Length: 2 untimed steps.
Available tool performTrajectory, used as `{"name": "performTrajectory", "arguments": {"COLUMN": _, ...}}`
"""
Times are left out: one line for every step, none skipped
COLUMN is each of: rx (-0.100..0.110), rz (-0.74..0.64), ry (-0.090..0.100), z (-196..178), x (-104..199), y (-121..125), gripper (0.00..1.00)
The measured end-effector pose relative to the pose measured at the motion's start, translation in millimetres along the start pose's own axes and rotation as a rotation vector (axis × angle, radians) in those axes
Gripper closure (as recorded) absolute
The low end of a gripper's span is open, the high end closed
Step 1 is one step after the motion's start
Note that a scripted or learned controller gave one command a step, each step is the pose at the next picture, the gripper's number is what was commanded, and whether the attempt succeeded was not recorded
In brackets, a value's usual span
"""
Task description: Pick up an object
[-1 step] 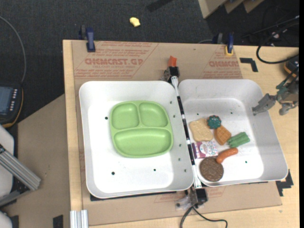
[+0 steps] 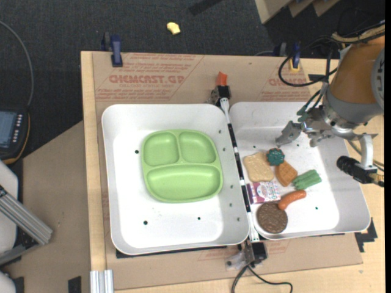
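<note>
The right bin holds several small items. A tan bread slice lies by its left wall, with a teal lump and an orange nugget beside it. A green piece, an orange sausage shape, a purple-and-white packet and a brown round patty lie nearer the front. My gripper hangs over the bin's back part, just up and right of the teal lump. It is open, with nothing between its fingers.
The left bin holds a green divided plate. A black divider with clamps runs between the bins. A small yellow object lies on the dark floor beyond the bench. Blue clamps sit at the bench's back edge.
</note>
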<state>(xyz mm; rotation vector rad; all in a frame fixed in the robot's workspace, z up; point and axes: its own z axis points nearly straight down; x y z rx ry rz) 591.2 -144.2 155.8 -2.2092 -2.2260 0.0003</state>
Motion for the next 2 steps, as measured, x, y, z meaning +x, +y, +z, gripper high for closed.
{"name": "performTrajectory", "arguments": {"rx": -0.003, "rz": 0.006, "ry": -0.002, "z": 74.4, "x": 33.5, "y": -6.9, "gripper": 0.0}}
{"name": "performTrajectory", "arguments": {"rx": -0.012, "rz": 0.007, "ry": -0.004, "z": 58.0, "x": 31.7, "y": -4.3, "gripper": 1.0}}
